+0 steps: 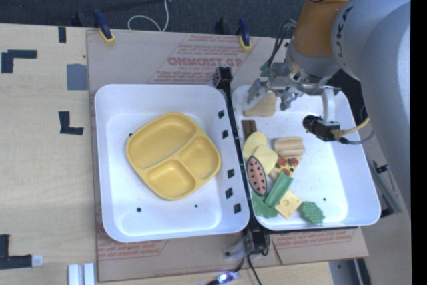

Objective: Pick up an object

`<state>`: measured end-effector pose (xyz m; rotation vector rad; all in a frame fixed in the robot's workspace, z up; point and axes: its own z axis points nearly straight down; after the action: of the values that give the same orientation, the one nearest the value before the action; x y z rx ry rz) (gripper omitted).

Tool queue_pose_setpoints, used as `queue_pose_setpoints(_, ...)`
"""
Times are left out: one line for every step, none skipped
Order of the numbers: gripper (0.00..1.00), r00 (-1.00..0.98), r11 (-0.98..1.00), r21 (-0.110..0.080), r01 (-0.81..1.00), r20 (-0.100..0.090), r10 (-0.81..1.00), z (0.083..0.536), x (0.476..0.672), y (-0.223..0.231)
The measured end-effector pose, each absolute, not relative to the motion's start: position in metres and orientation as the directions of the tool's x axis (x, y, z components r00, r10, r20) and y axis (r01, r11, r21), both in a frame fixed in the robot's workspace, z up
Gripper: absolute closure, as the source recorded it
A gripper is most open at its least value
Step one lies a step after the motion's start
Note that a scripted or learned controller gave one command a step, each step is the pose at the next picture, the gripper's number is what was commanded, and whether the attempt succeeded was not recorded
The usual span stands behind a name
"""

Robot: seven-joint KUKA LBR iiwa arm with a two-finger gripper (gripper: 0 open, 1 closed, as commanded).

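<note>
at the twelve o'clock end of the right bin [360,207] we see our end effector [270,98] low over the bin floor, with a tan, bread-like piece [264,107] between its fingers; we read it as closed on that piece, though the far finger is partly hidden by the wrist. whether the piece is lifted clear or touching the floor we cannot tell. we judge the arm reached to this end because the piece sat apart from the heap, giving the fingers room on both sides. toward six o'clock the other toy foods lie crowded together: a pale yellow slice [257,147], a tan block [289,145], a watermelon slice [256,175], a green stick [278,189], a cheese wedge [289,203] and a green bumpy piece [311,212], several touching or overlapping. at nine o'clock the left bin [110,210] holds a yellow divided plate [173,155], well apart from our work. both bins rest on the table [40,163].
</note>
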<state>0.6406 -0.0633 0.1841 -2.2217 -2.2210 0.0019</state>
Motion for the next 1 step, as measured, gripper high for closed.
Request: queue_pose_setpoints(0.00, 0.001, -0.001, -0.003, 1.000, -0.002, 1.000, 0.1501, 0.6477, -0.0982)
